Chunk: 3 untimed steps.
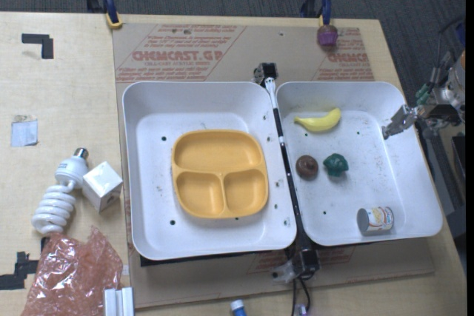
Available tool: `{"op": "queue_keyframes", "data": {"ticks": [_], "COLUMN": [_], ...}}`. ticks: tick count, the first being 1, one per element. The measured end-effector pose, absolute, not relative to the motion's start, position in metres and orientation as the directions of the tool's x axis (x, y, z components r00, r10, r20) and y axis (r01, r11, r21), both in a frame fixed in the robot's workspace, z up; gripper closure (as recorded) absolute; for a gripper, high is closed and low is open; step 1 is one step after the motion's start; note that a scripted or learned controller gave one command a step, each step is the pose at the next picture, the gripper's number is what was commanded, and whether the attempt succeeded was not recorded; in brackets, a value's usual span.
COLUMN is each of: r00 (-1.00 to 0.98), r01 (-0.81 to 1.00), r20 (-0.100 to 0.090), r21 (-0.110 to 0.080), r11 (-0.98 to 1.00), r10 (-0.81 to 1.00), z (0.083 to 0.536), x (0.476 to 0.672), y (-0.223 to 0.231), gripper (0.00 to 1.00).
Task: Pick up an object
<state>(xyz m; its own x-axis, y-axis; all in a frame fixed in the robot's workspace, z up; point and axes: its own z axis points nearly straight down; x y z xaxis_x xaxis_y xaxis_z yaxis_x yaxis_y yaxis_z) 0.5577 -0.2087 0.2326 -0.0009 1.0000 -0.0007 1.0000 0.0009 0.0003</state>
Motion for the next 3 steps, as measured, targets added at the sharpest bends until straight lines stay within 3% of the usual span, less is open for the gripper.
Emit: {"op": "queue_keyframes", "data": {"ticks": [1,2,3], "r00": [0.001,-0.003,0.001], "r01": [1.000,1.000,1.000], "r20": [-0.001,0.009,0.001], "r21": [0.001,-0.005,-0.001], "r11": [-0.001,0.003,-0.001], "r10": [1.000,1.000,1.000], "z": [0.213,0.097,0.092], "x": [0.484,0.505,0.477], "y": [-0.222,-0.218,-0.134], "gripper": [0.00,0.00,0.00]}}
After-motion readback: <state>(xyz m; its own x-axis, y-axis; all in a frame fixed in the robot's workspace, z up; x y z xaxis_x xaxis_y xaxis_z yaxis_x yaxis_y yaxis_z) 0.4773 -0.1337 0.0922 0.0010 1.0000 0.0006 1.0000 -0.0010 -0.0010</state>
